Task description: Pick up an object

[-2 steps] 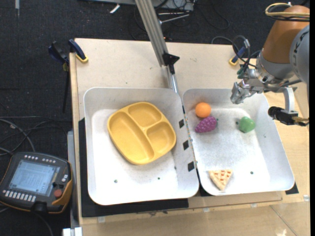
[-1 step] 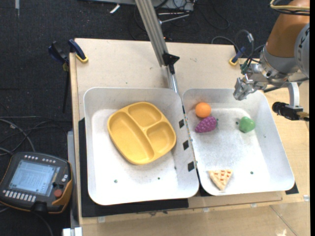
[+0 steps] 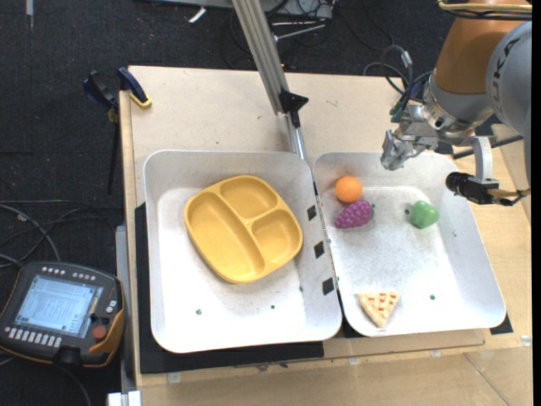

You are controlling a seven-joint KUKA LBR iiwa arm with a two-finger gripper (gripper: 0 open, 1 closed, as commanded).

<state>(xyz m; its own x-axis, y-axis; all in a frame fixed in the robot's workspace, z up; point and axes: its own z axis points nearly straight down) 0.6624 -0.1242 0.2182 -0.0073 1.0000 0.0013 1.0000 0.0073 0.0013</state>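
Note:
In the right bin (image 3: 473, 269) lie an orange ball (image 3: 348, 189), a purple bunch of grapes (image 3: 354, 214) just below it, a green pepper-like toy (image 3: 423, 215) and a waffle-patterned pizza slice (image 3: 379, 307) near the front. My gripper (image 3: 394, 156) hangs over the bin's back edge, up and to the right of the orange ball and left of the green toy. Nothing shows between its tips.
The left bin (image 3: 169, 311) holds a yellow divided plate (image 3: 243, 227). A slanted metal pole (image 3: 264, 49) runs down to the gap between the bins. A teach pendant (image 3: 59, 311) lies off the bench at the lower left.

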